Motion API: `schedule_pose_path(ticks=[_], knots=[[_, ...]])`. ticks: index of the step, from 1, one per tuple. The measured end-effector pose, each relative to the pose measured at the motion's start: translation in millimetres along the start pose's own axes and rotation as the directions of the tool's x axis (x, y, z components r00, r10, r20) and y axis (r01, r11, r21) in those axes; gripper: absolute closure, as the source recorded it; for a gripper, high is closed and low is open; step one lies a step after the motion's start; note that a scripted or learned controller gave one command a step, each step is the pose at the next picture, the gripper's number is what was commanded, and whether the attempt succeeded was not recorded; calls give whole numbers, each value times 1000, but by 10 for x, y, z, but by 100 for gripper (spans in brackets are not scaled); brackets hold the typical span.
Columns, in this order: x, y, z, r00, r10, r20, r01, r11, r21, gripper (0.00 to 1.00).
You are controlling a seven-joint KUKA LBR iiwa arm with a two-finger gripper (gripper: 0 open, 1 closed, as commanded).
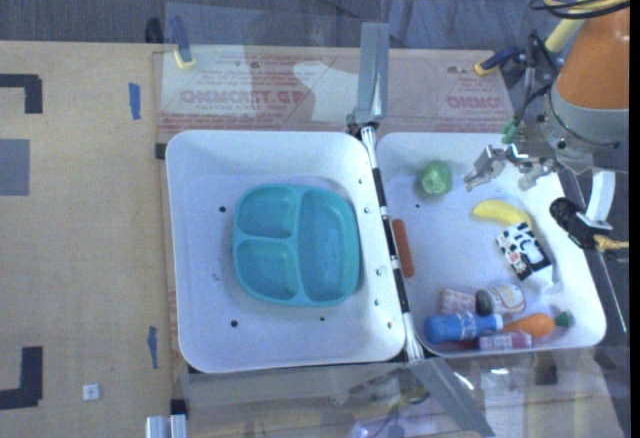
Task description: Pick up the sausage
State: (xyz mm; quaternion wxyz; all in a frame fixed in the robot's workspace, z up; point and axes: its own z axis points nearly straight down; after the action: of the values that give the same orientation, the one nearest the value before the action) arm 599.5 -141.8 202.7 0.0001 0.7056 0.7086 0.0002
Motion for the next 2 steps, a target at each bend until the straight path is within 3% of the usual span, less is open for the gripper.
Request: schedule_pose_path(ticks=[1, 2], knots=[[321, -274, 1141, 999, -51, 1, 51, 999, -9, 0], [487, -684, 1136, 983, -183, 4, 183, 983, -11, 0]])
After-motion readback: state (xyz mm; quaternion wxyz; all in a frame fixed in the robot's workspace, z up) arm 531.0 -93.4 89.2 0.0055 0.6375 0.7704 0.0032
